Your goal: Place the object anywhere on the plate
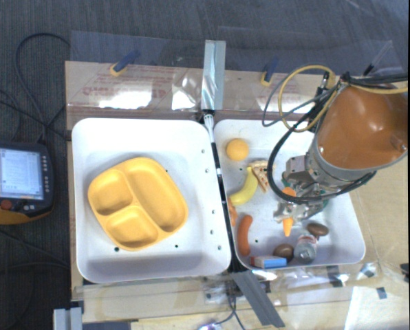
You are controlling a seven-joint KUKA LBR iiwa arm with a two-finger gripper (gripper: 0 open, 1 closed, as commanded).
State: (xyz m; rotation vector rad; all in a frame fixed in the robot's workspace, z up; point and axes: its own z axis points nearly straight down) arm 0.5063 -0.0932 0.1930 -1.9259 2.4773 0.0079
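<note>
Left bin (88, 253): holding a yellow plate (137, 201) with three compartments, lying at a slant near the bin's middle; nothing is resting on the plate
Right bin (349, 243): holding the loose items, all well apart from the plate
Arm (360, 126): reaching in from the right, its orange band hanging over the right bin's upper right part
Gripper (296, 208): hovering low over the middle of the right bin, pointing down; the wrist is hiding the fingers, so I cannot tell how far apart they are or whether anything is between them
Orange ball (237, 148): sitting near the bin's top left corner
Banana (245, 188): lying just below the ball, curving toward the divider
Pizza slice (261, 174): lying just beside the banana's upper end
Sausage (243, 234): lying lengthwise, below the banana
Carrot piece (287, 223): orange, lying just under the gripper; contact unclear
Brown items (318, 229): one right of the gripper, another nearer the front wall
Blue block (270, 261): lying along the front wall, red at its left end
</note>
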